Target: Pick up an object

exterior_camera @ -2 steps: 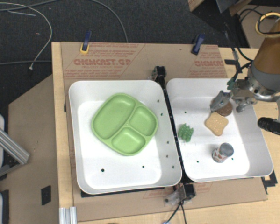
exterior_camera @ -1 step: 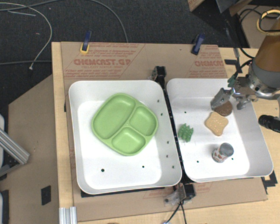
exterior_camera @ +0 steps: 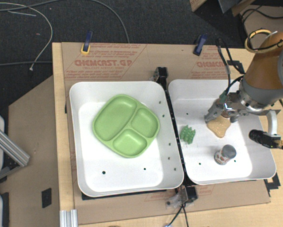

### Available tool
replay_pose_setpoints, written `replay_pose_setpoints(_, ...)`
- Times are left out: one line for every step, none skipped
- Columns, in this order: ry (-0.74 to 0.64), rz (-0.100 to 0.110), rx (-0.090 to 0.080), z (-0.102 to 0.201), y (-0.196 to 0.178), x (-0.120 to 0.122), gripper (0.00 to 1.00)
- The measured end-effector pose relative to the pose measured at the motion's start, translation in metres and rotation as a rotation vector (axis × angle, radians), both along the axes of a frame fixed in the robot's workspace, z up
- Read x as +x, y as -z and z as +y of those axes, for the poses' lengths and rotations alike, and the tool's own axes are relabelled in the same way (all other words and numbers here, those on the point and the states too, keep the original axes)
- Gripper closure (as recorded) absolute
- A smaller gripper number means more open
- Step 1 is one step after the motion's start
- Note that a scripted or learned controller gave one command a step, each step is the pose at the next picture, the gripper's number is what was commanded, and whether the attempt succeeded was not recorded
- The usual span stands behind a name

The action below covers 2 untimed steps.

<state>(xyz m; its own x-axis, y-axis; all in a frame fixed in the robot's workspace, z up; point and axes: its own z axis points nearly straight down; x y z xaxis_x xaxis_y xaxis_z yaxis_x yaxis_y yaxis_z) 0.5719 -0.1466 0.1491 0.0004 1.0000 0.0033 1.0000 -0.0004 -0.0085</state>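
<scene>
1 fixed camera looks down at a slant on both bins point(exterior_camera: 77, 126).

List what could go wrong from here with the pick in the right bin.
1. The gripper sits at the upper edge of the tan object, so a closing grasp might catch only its rim and slip off.
2. The green toy and the small grey-topped object lie close by; a push on the tan object could knock them toward the right bin's wall.
</scene>
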Motion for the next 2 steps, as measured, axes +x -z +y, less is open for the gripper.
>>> replay_pose_setpoints(0.000,-0.006,-0.001,0.004,0.043,-0.006,0.00)
replay_pose_setpoints(-0.001,-0.009,-0.003,0.004,0.062,-0.004,0.00)
